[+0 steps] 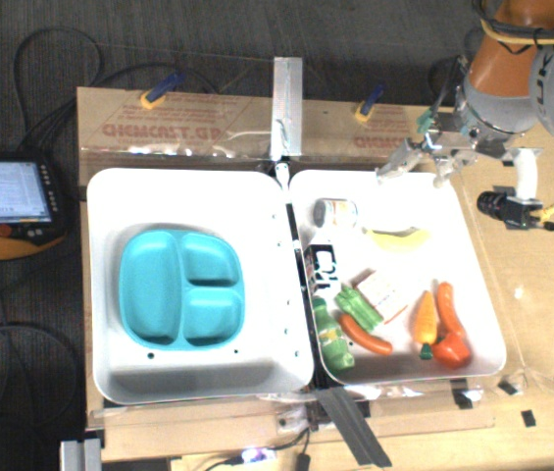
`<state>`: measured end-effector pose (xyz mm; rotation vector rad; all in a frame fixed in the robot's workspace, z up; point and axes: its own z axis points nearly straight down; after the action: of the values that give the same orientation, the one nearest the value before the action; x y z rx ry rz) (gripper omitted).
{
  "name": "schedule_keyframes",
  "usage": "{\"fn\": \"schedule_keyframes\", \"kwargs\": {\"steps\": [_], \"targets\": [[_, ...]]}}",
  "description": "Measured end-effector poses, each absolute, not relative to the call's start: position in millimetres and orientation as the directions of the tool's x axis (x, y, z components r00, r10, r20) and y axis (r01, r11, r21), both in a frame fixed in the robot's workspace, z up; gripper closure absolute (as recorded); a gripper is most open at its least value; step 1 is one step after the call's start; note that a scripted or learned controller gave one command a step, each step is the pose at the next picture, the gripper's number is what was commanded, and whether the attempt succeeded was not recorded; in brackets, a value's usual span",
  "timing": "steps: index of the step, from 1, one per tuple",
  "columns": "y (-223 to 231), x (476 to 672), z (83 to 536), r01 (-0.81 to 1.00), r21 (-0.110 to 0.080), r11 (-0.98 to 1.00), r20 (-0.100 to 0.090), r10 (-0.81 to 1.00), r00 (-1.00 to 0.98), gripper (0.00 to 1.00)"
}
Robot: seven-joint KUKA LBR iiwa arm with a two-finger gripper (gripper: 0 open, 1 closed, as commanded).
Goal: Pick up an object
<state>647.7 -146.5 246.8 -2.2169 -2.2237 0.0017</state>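
Table (531, 302) carries two white bins. Left bin (110, 224): a blue divided tray (180, 287). Right bin (473, 263): toy foods, among them a banana (396, 235) at 12 o'clock, an orange carrot (424, 320) and a red pepper (450, 346) toward 5 o'clock. Arm (512, 57) enters at 1 o'clock, wrist bent down; end effector (424, 160) hovers over the bin's far rim, fingers spread, holding nothing.

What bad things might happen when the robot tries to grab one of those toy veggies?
1. The toy vegetables are crowded together: the orange carrot lies right beside the red pepper, so the gripper might pinch two at once or knock one aside.
2. The green pieces lie against the right bin's wall, so a grab there might bump the wall.
3. The banana looks flat and pale against the white floor, so it might slip out.
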Motion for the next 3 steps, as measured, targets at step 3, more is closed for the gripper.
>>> {"fn": "schedule_keyframes", "kwargs": {"steps": [3], "targets": [[-223.8,605.3,175.6,0.991,0.000,0.136,-0.003,0.991,-0.136,0.00]]}}
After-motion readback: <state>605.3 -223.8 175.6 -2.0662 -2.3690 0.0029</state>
